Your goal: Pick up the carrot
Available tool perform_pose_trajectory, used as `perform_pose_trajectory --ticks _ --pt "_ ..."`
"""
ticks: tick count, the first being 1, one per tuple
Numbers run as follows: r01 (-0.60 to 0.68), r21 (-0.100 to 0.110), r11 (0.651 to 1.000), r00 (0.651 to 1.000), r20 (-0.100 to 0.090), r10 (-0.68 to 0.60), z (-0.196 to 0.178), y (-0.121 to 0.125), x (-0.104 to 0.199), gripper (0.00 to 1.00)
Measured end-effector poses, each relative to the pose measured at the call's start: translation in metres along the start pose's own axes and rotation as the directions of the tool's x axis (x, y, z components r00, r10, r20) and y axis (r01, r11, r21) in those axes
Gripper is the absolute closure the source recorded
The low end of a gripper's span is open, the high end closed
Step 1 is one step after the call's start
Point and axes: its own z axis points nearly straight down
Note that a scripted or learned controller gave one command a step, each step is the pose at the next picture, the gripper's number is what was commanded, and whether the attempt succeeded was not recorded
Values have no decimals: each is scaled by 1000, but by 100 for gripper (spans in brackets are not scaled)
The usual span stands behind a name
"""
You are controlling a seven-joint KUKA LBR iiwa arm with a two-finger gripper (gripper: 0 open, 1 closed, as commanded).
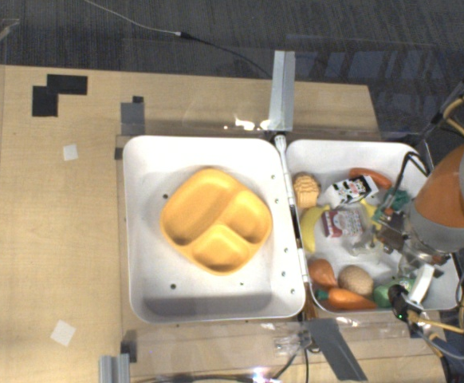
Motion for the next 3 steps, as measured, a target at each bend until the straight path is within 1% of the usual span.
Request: perform_pose_trajectory --ticks 1,2,3 --pt "-177 -9 984 984 -6 177 2 -29 60 0" --pt "-166 -12 986 986 -10 166 -9 -27 62 100" --pt "-340 -5 940 940 -7 340 -171 -33 65 100"
